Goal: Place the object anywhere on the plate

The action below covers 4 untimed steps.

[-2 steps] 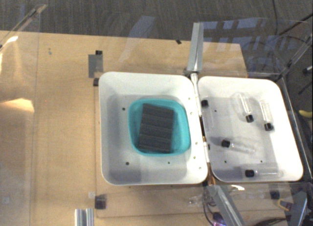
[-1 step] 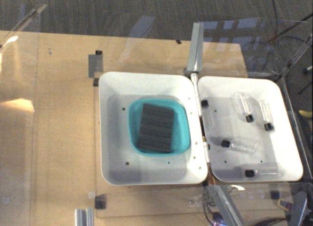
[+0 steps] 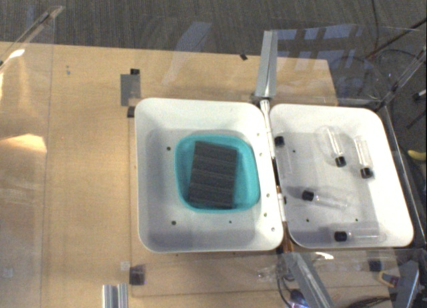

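A teal square plate [image 3: 248, 179] lies in the middle of the left white bin [image 3: 153, 187]. A dark grey ribbed rectangular object [image 3: 213, 173] rests flat on the plate, slightly tilted, well inside its rim. The right white bin [image 3: 393, 213] holds several clear plastic tubes with black caps [image 3: 333, 147], [image 3: 362, 157], [image 3: 323, 197], [image 3: 353, 236].
A grey metal post [image 3: 266, 67] stands behind the seam between the two bins. Small dark brackets [image 3: 130, 89] sit on the wooden bench at the back left. Cables and metal fittings [image 3: 313, 287] show at the bottom right edge.
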Available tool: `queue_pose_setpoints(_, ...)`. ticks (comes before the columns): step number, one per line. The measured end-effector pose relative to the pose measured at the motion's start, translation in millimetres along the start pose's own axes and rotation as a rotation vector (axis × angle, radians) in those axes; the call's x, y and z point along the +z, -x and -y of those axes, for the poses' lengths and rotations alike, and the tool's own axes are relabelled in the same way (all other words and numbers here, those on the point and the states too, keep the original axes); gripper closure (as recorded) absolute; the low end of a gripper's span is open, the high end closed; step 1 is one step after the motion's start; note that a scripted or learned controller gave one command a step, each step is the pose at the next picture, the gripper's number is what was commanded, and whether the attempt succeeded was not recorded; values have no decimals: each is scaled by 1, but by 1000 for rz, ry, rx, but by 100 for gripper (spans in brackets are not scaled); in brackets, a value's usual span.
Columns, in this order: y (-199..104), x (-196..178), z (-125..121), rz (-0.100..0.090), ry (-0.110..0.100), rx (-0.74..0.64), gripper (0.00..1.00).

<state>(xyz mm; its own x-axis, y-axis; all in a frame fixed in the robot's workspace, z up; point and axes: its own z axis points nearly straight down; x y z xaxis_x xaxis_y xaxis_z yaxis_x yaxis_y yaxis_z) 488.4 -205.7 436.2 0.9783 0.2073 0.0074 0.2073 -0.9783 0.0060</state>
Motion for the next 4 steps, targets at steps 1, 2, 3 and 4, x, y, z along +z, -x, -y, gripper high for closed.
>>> queue_pose_setpoints(1,0,0,0,0,0,0,0)
queue_pose_setpoints(2,0,0,0,0,0,0,0)
queue_pose_setpoints(3,0,0,0,0,0,0,0)
queue_pose_setpoints(4,0,0,0,0,0,-1,0)
